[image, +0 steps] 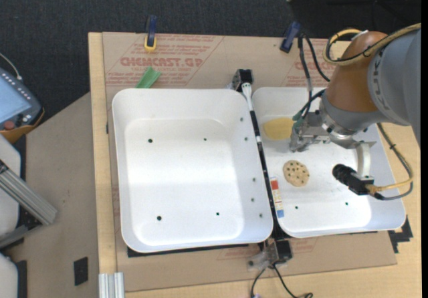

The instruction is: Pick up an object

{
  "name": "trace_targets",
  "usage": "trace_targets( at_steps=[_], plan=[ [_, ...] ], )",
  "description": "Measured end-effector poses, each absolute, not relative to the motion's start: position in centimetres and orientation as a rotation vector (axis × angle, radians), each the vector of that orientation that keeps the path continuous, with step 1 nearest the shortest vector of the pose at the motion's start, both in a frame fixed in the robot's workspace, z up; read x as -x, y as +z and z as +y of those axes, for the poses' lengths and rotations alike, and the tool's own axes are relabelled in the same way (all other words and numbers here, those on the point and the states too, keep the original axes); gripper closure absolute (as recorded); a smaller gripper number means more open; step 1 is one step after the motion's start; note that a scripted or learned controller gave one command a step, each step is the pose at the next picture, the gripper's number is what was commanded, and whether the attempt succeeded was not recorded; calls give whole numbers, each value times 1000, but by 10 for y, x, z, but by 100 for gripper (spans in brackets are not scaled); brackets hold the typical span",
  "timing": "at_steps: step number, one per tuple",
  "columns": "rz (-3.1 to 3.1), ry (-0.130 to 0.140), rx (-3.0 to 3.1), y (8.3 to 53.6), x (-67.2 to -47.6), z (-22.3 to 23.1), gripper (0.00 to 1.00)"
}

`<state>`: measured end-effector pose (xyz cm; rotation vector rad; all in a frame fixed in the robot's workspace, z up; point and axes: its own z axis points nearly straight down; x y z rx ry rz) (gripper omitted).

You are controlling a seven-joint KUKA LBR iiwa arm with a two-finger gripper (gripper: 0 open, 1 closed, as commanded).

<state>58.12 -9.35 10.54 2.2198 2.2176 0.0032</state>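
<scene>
The yellow block (pixel 276 129) lies in the right bin (pixel 321 213), near the top and close to the wall next to the left bin (pixel 180 176). It looks soft and squashy, like a sponge, with round edges. The gripper (pixel 299 143) is low in the bin, just beside the block on its right. I cannot tell how far open the gripper is, and I cannot see it holding anything.

I think the block is the thing to grab. To do it well, the gripper should sit over the middle of the block, come straight down and squeeze gently. A soft thing can bend and slip out if it is pinched at a corner. The bin wall is close, so there is not much room on that side.

Just below the gripper lies a round cookie (pixel 295 173), tan with dark dots. It looks flat and bumpy, so it may be harder to grab. A small red and blue strip (pixel 276 198) lies by the wall. Both bins are white, smooth and shallow, with round corners. They sit on brown cardboard (pixel 174 56), where a green thing (pixel 148 78) lies.
</scene>
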Motion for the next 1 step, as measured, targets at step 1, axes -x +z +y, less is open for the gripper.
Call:
trace_targets(
  at_steps=[1],
  plan=[
    [2223,25,-2202,260,-587,-19,100]
  ],
)
